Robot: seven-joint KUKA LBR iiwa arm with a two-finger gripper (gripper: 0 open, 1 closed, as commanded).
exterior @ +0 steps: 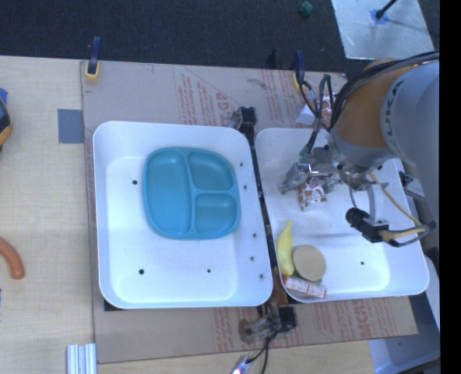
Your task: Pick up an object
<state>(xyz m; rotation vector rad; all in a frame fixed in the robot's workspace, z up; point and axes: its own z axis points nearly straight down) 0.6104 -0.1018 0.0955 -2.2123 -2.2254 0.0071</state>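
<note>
Where the right bin (386, 275) comes nearest the camera, a small flat packet (304, 288) lies at its front wall, with a round tan object (309, 262) and a yellow banana (285, 248) just behind. Farther back, the gripper (308, 179) is over a red-and-white carton (313, 194); whether its fingers grasp it, I cannot tell. The left bin (117, 209) holds a blue divided plate (191, 192).

Looks like a robotics lab to me: taped-down cardboard (215, 92) clamped onto a wooden worktop (36, 209), two white bins (110, 209), cables (390, 232) everywhere.
</note>
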